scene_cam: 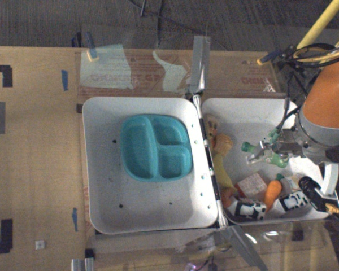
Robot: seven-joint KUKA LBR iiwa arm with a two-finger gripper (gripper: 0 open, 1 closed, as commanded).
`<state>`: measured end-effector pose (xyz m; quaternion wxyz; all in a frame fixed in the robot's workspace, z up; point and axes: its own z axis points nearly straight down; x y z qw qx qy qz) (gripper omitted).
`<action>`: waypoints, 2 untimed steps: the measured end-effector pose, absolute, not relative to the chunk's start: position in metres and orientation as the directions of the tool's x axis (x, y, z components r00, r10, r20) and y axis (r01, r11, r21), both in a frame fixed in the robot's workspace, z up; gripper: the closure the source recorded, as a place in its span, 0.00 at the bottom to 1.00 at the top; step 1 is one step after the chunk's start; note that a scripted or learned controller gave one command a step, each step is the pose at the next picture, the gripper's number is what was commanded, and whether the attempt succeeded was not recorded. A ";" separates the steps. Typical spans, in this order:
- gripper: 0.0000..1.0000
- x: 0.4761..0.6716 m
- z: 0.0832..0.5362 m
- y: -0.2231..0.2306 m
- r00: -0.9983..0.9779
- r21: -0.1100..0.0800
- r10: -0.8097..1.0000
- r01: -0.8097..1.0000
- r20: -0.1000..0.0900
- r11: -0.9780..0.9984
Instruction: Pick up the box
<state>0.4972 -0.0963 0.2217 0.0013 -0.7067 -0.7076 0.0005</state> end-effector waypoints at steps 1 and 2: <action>0.00 0.502 0.119 -0.104 0.175 0.000 0.985 0.985 0.000 -0.175; 0.00 0.489 0.095 -0.144 0.246 0.024 0.969 0.969 0.008 -0.246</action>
